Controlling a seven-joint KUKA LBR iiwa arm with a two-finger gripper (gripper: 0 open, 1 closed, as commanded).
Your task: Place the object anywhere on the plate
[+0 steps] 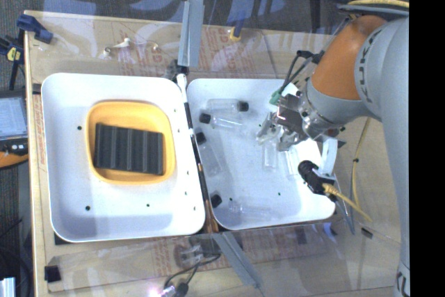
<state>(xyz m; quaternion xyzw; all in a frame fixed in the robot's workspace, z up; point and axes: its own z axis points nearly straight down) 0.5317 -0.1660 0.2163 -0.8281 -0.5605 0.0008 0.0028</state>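
A yellow plate [158, 120] lies in the left bin [62, 205] with a black ridged insert [129, 149] on its middle. Several clear plastic vials with black caps lie scattered in the right bin [243, 219]. One vial [226, 106] lies near the back and another [220, 123] just in front of it. A third vial [232, 206] lies at the front left. My gripper [278, 134] hangs low over the right part of that bin, and a clear vial [270, 155] lies just below it. Glare hides whether anything is held.
The grey arm with its orange band [344, 66] reaches in from the right over the bin's right wall. A metal bar [189, 31] stands behind the gap between the bins. Cables [334, 191] hang by the right bin's front right corner.
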